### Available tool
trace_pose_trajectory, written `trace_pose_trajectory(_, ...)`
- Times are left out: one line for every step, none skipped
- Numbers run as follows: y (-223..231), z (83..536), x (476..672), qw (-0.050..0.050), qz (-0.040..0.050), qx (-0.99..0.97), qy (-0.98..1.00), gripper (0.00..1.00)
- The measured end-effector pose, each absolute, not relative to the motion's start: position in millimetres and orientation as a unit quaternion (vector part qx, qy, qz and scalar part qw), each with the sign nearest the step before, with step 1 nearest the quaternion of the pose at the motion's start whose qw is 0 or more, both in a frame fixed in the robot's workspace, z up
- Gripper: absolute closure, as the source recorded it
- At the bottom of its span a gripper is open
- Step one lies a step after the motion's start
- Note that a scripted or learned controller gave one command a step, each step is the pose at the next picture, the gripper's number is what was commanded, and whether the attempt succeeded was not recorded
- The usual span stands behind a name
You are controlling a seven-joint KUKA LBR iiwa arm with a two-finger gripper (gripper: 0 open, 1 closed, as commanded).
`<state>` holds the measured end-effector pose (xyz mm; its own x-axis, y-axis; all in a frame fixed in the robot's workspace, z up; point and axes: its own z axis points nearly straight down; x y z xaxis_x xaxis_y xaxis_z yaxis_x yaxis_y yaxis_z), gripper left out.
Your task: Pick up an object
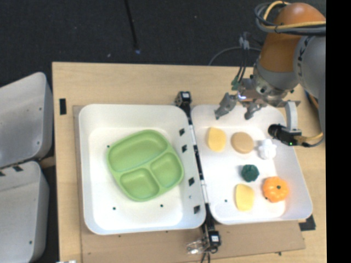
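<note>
Gripper [237, 108] spread wide, holding nothing, above right bin [219, 207].

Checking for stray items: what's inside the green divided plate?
All three compartments of the green divided plate look bare. It lies in the left bin; whatever the plate covers beneath it cannot be seen.

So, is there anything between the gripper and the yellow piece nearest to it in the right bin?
Nothing visible does. The gripper hangs open above the far end of the right bin, and the bare white floor lies between it and the yellow piece. The tan round piece lies beside it, apart.
</note>
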<state>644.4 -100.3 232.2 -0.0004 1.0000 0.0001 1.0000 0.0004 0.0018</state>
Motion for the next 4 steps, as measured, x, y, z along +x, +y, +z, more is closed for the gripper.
trace_pose_trajectory(-99,189,648.1,0.0,-0.0014,0.707,0.708,0.0)
trace_pose_trajectory(-98,146,644.3,-0.001,-0.0014,0.708,0.707,0.0)
trace_pose_trajectory(-99,99,644.0,0.0,-0.0013,0.709,0.705,0.0)
trace_pose_trajectory(-100,112,645.3,0.002,0.0005,0.71,0.704,1.0)
